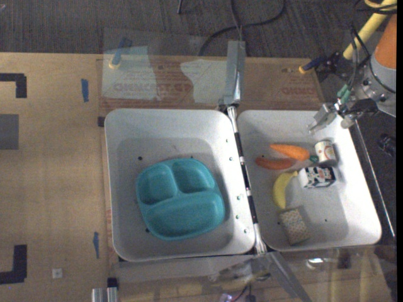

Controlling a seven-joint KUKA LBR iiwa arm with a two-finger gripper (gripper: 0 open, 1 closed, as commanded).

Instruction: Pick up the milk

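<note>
Milk (317,176) seemingly near bin's (362,231) right wall.

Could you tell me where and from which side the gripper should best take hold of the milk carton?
The milk lies on its side in the right bin, long axis roughly left-right. I'd come straight down from above and close the jaws across its short width, mid-body. The banana sits close on its left and the can just behind, so a top approach probably avoids both.

two white bins (170,121), one teal tray (181,198), two carrots (289,150), one banana (283,189), one milk carton (317,176)
</note>
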